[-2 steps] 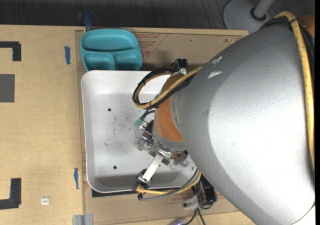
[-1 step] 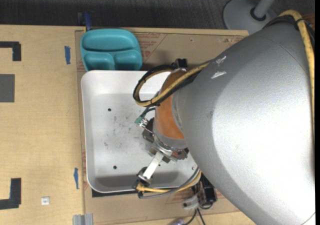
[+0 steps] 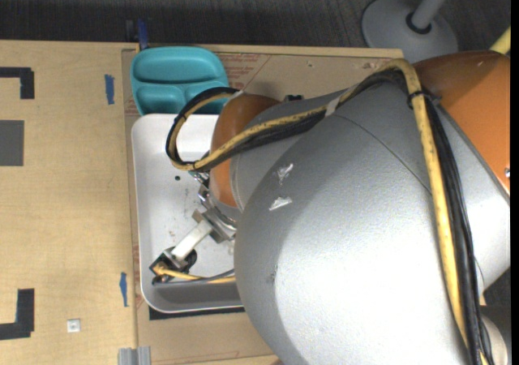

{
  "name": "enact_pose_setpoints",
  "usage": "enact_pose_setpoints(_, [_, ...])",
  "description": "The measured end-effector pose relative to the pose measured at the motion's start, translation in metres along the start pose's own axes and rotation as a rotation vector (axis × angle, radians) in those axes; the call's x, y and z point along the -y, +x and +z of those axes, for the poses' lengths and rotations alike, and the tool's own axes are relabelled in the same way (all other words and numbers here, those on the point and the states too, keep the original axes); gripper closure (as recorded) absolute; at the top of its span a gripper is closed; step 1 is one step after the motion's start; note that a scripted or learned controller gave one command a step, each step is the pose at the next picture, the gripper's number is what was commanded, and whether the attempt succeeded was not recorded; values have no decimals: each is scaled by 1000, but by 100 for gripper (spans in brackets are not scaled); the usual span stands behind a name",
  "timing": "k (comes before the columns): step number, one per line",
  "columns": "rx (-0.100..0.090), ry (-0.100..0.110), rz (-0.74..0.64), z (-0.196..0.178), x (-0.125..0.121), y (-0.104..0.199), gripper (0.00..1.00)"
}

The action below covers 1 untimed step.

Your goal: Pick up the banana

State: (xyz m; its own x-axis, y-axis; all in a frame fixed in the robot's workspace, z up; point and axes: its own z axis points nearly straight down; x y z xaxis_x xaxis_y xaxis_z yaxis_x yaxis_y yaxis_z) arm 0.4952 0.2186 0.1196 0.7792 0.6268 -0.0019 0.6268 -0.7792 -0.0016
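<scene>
The grey arm (image 3: 365, 217) is reaching in from the right and covering most of the white bin (image 3: 154, 193) at centre left, its gripper (image 3: 211, 213) hanging low inside, open or closed I cannot tell, a teal tray (image 3: 178, 79) sitting at the bin's upper edge.

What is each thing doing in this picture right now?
Arm: bent down into the bin, covering most of it.
Bin: sitting flat on the bench, its left side showing.
Teal dish: resting at the bin's far edge, hollow side up.
</scene>
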Motion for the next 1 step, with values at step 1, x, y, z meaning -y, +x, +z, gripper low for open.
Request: enact_pose_setpoints(1, [-9,-3,-481,31,15,-6,100])
